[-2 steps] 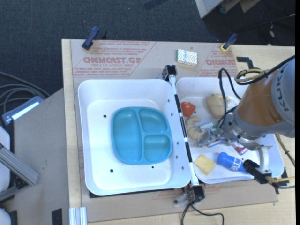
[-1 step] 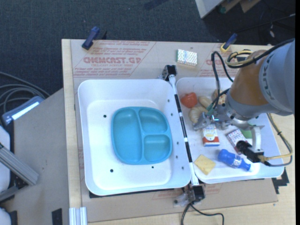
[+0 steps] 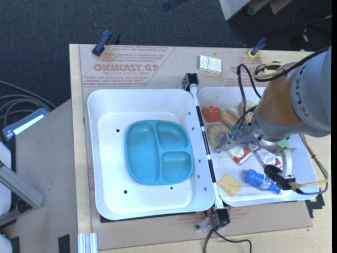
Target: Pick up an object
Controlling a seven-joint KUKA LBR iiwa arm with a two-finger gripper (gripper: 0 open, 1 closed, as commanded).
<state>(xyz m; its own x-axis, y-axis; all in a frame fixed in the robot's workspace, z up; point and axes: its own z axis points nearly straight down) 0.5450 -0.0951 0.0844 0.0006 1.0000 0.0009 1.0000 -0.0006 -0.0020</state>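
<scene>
1. the table (image 3: 131,67) carries two white bins side by side: the left bin (image 3: 100,141) and the right bin (image 3: 303,175).
2. a blue divided plate (image 3: 158,152) lies flat in the middle of the left bin.
3. the arm (image 3: 295,104) comes in from the right and hangs over the right bin, its orange band above the wrist.
4. the gripper (image 3: 234,138) sits low over the clutter near that bin's left side; whether it is wide, narrow or holding anything cannot be told.
5. in the right bin, a red tomato (image 3: 211,114) lies near the top left, a yellow block (image 3: 230,184) near the front, and a blue bottle (image 3: 258,179) just right of the block.
6. a red and white packet (image 3: 239,154) lies just below the gripper.
</scene>
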